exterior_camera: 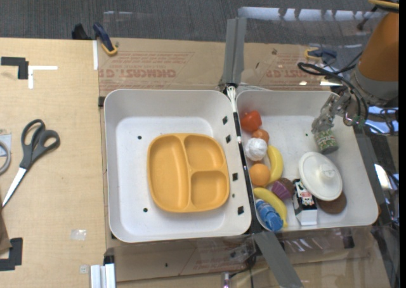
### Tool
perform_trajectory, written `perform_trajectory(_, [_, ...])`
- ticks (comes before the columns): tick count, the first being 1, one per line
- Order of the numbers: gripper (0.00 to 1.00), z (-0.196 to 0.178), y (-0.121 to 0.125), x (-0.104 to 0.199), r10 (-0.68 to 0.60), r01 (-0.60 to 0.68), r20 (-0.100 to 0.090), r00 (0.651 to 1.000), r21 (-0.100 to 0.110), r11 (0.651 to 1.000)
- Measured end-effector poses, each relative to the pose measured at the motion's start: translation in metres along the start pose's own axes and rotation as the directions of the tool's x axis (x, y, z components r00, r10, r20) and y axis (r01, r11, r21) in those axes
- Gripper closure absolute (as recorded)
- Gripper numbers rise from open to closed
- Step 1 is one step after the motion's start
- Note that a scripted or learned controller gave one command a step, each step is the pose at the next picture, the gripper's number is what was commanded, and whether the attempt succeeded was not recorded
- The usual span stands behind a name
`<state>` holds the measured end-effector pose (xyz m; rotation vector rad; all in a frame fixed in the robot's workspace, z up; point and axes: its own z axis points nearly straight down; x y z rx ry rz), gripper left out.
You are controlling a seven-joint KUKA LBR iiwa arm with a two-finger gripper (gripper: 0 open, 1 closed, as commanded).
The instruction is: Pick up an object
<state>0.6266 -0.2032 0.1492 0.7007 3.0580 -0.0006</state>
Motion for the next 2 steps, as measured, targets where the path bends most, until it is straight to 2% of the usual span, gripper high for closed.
perform_trajectory(1, [1.00, 0.057, 0.064, 0.058, 0.222, -0.222, -0.003, 0.975, 0.001, 0.975])
perform_trajectory(2, [1.00, -0.128, 0.014, 0.016, 0.118, -0.118, 0.001, 0.993, 0.000, 0.993])
